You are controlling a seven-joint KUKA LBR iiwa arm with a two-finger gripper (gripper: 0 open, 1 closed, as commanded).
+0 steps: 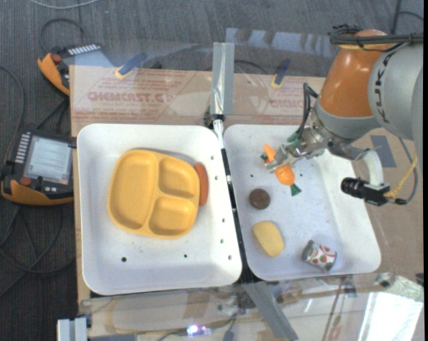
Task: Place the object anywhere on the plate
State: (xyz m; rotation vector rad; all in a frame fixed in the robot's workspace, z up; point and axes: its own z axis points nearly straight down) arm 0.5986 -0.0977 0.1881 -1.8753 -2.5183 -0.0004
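The yellow plate (pixel 154 192), with three compartments, lies in the left bin (pixel 100 261). My gripper (pixel 293 150) hangs low over the upper left part of the right bin (pixel 355 247). An orange toy carrot (pixel 284 174) with a green stem lies directly under and against its tip. A small orange piece (pixel 269 153) shows just left of the gripper. Whether the carrot is gripped is hidden by the wrist.
A red-orange sausage-shaped toy (pixel 202 183) lies against the plate's right edge. The right bin also holds a brown round piece (pixel 260 199), a yellow lump (pixel 268 239) and a small tipped can (pixel 319 255). A ridge (pixel 228 190) divides the bins.
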